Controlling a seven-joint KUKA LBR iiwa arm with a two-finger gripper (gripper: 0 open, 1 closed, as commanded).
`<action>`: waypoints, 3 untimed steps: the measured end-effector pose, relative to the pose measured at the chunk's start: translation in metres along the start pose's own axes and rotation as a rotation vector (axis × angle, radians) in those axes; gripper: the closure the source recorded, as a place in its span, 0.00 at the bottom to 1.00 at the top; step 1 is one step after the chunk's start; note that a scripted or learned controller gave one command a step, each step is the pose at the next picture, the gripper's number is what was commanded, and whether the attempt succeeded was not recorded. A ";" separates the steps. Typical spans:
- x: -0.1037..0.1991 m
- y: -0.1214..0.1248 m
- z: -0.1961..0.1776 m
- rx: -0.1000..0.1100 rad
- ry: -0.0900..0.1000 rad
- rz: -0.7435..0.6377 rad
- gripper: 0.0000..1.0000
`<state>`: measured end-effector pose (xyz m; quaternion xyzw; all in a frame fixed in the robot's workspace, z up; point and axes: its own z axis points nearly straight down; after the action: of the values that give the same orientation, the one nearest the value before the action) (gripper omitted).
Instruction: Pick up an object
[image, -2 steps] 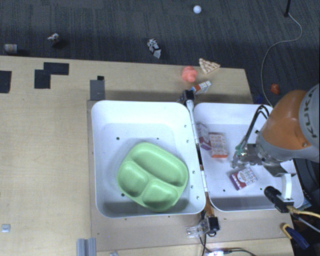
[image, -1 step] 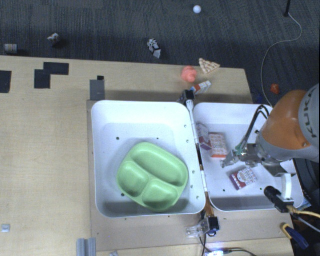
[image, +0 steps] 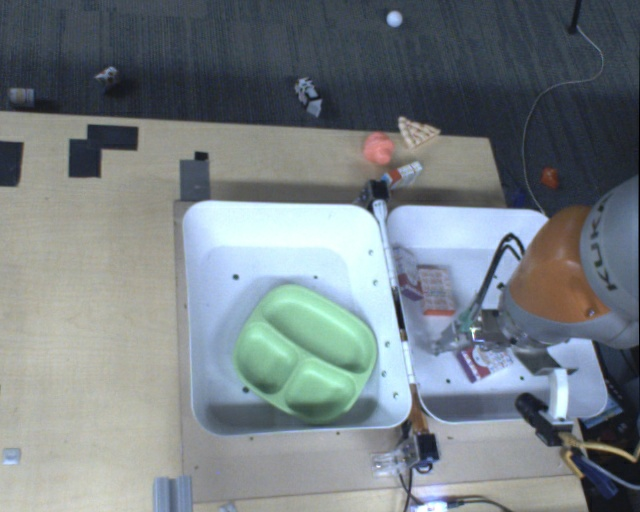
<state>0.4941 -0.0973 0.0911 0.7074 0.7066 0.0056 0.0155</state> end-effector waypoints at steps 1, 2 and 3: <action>-0.001 0.003 -0.012 -0.008 -0.003 0.000 1.00; -0.001 0.003 -0.012 -0.008 -0.004 0.000 0.00; -0.002 0.005 -0.023 -0.015 -0.007 -0.001 1.00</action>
<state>0.4988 -0.0989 0.1144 0.7070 0.7068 0.0087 0.0232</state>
